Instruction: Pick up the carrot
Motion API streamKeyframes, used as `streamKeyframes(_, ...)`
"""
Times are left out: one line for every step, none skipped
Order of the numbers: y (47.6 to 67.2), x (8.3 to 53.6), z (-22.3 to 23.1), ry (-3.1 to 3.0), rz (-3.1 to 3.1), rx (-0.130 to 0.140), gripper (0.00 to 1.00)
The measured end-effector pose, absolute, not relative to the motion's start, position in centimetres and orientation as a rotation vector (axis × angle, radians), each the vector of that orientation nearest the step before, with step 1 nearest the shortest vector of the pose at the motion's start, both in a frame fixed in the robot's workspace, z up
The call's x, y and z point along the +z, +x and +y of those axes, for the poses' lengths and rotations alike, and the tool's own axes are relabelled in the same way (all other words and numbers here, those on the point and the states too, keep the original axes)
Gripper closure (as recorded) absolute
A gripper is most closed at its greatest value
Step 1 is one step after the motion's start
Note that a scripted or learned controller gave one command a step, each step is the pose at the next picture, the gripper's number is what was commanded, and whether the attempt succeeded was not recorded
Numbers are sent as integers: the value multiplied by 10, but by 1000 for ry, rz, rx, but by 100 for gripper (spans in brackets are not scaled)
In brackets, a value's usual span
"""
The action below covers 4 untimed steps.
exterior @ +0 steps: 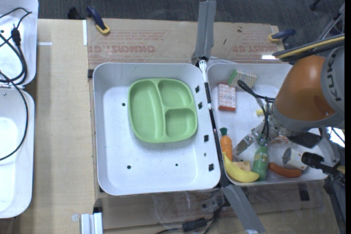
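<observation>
Two shallow white bins are sitting side by side on the counter. The left bin is holding a green divided plate, which is lying flat toward its upper middle, apart from every wall.

The right bin is holding the loose items. The carrot is lying near the left wall of this bin, its green top pointing up the view and its orange body pointing down toward a banana, whose upper end it is nearly touching. The banana is curving along the bin's lower left corner. A green bottle is standing or leaning just right of the banana, and a red-orange sausage-like item is lying beside it along the lower wall. A small orange-and-white box is resting higher up in the bin, well apart from the carrot.

The grey arm with its orange band is reaching in from the right. The end effector is hanging over the middle of the right bin, just right of the carrot and above the green bottle. Its metal fingers are appearing spread, with nothing visible between them; the carrot is lying apart from them.
</observation>
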State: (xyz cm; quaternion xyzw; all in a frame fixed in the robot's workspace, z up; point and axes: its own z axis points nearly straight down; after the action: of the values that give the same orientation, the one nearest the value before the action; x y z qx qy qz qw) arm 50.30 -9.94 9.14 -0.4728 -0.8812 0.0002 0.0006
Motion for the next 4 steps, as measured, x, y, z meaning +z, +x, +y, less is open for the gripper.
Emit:
streamKeyframes(568, 191, -90, -1870, -2525, 3, 0)
streamKeyframes(539, 266, -122, -1879, -2519, 3, 0)
streamKeyframes(511, 302, -162, -1732, -2624, 3, 0)
streamKeyframes(478, 162, -162, -1285, -2866, 0, 0)
